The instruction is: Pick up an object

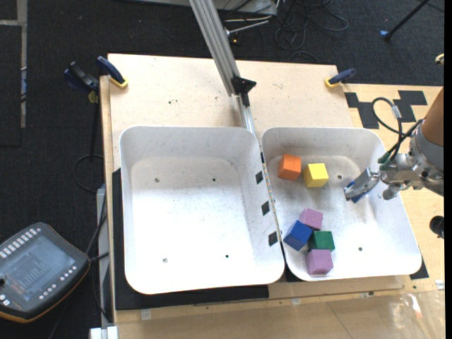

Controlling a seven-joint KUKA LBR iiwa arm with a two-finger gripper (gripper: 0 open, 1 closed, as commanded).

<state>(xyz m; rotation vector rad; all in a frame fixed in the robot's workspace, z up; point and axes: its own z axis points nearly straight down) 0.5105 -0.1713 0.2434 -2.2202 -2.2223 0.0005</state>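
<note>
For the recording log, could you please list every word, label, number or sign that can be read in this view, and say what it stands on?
None can be read.
Handheld pendant at lower left: its screen shows rows of something, too small and blurred to read.
Black-and-white marker pattern on the bench at upper right: shapes, no letters.
Black squares along the divide between the bins: no legible marks.
</note>
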